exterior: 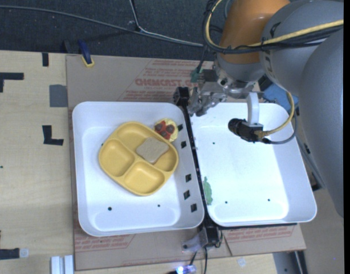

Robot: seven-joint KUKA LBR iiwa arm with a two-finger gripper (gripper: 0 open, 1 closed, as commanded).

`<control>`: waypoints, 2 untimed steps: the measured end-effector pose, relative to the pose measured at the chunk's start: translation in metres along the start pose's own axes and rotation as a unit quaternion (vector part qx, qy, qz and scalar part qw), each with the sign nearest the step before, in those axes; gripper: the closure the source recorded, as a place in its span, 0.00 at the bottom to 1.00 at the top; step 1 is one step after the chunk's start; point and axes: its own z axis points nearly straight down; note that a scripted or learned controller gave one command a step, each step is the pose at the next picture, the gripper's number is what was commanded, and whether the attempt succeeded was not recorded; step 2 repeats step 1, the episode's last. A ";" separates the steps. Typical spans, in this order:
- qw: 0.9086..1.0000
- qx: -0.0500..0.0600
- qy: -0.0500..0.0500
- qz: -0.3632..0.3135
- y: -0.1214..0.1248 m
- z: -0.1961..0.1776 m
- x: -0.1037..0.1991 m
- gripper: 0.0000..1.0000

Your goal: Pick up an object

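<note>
The gripper (200,101) hangs above the bins' shared top edge, holding nothing visible — the approach step, by the look of it. Candidates lie in the left bin (86,153): a yellow divided tray (121,158) bearing a tan square (151,149). Next comes a leftward descent. The arm (260,21) bends in from the right.

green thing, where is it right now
The green thing lies in the right bin, against its left wall near the front, just beside the divide from the left bin.

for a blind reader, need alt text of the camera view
A grey and orange robot arm reaches over two white bins. The left bin holds a yellow divided plate with a tan square on it; a small green thing lies in the right bin.
</note>
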 end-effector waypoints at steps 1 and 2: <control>1.000 0.000 -0.001 0.000 -0.002 0.009 0.048 1.00; 1.000 0.000 -0.001 0.000 -0.002 0.009 0.048 1.00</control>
